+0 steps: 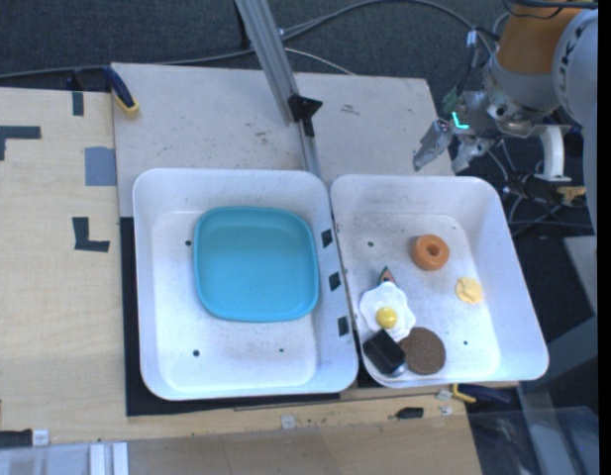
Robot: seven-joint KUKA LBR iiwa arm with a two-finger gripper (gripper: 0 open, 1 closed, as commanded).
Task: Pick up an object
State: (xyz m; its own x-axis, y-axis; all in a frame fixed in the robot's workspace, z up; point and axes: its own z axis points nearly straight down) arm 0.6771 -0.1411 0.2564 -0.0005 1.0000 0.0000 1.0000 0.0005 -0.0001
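1. The gripper (446,151) is seen at the far right, above the far rim of the right bin (503,216), hung from the grey arm (543,57) with its orange band. It is well apart from every object.
2. No object has been chosen by the task. The candidates lie in the right bin: an orange ring (431,252) near the middle, a small yellow piece (469,290) to its right, and at the near-left corner a fried-egg toy (386,313), a black block (382,351) and a brown disc (423,350).
3. The left bin (156,295) is taken up by a blue plate (255,263), which looks too flat and broad to be gripped easily.
4. The step in hand is judged to be the approach, with nothing lifted yet.
5. The orange ring is judged the best target: it stands alone, with bare bin floor around it, so a descent can be made without knocking a neighbour.
6. The gripper should be centred over the ring and the jaws set across its outer edge, or over one side of the ring through the hole, before any closing is done.
7. The near-left cluster is better avoided: the egg, the block and the disc are touching or just beside one another and lie near the bin wall.
8. The jaws appear to be parted, with a gap visible between two dark fingers; how wide cannot be judged well at this slant. Nothing is held and nothing is touched by them.
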